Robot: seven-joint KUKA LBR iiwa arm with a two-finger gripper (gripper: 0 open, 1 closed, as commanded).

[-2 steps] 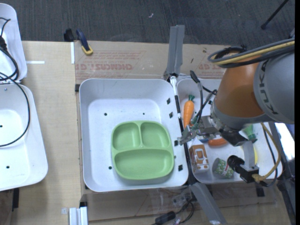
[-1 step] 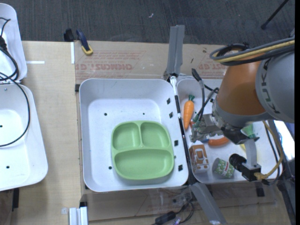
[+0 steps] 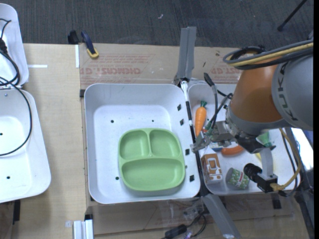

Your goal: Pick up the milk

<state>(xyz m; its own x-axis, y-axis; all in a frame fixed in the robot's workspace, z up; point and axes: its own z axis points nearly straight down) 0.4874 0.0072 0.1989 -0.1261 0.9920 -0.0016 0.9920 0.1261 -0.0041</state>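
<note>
The fingers (image 3: 213, 139), whose spread I cannot tell, hang just above the milk carton (image 3: 212, 167), seemingly poised for descent.

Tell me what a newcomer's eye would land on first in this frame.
The bulky arm with its orange band, which reaches in from the right and covers much of the right bin. Next, the green divided plate lying alone in the left bin. Then the small items around the arm: an orange carrot near the divider and a brown-and-white carton beside a green can at the front.
</note>
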